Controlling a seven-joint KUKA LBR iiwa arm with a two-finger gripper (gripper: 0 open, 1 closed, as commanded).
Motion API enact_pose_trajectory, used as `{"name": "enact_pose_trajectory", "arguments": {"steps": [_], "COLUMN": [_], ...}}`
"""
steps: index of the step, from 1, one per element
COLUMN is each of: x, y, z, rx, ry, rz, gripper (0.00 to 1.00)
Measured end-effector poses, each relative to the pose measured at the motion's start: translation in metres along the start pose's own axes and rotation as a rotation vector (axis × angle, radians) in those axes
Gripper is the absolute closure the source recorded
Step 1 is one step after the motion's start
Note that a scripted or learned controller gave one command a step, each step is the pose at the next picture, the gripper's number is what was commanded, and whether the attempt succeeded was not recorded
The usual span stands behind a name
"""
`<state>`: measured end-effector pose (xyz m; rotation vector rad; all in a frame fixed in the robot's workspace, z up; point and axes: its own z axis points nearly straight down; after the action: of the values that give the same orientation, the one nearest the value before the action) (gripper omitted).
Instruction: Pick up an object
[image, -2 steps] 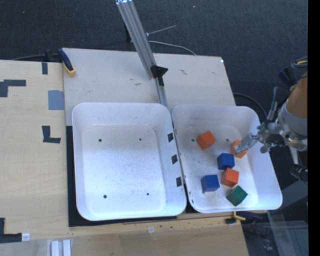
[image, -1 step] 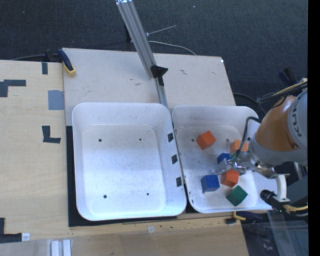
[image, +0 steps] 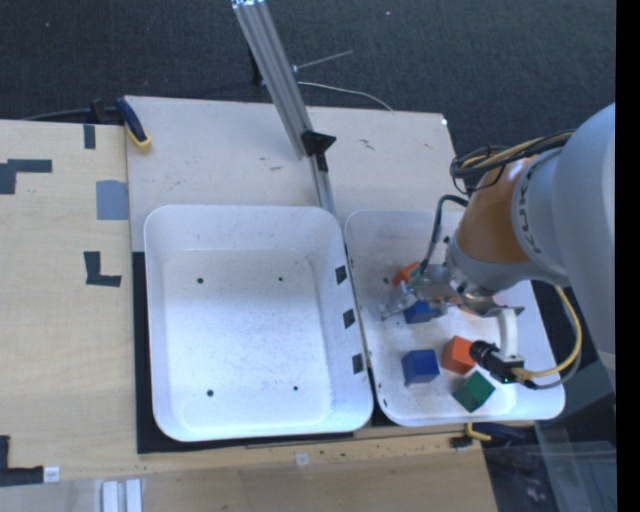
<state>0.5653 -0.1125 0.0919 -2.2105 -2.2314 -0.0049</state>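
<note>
The big grey arm (image: 560, 210) comes in from the right side and takes up a lot of the picture. Its top part is cut off by the edge. It has an orange band (image: 488, 222) above the wrist. The arm bends down into the right bin (image: 385, 235).

The gripper (image: 408, 298) is low in that bin, near the middle. It is small and blurry and partly under the wrist. There is a little blue thing (image: 422, 312) right at its tip, maybe touching it. There is also a small orange-red bit (image: 407, 272) just beside it. I cannot tell if the jaws are wide or narrow, or if they hold anything.

More toys lie nearer the front of the right bin. A blue block (image: 420, 366) sits alone. An orange block (image: 457, 354) is just beside it to the right. A green block (image: 474, 392) is near the front rim, and a black part of the arm with a yellow cable (image: 545, 372) covers some of it.

The left bin (image: 160, 300) is white with tiny dark dots on its floor. The two bins touch side by side. A silver pole (image: 283, 85) leans over the bench (image: 60, 300) behind them, and its top is cut off.
</note>
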Motion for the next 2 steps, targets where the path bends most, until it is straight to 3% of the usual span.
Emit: {"name": "enact_pose_trajectory", "arguments": {"steps": [1, 2], "x": [-0.004, 0.074], "y": [-0.003, -0.065], "z": [-0.009, -0.103], "rx": [0.006, 0.001], "ry": [-0.001, 0.001], "rz": [0.005, 0.002], "gripper": [1.00, 1.00]}}
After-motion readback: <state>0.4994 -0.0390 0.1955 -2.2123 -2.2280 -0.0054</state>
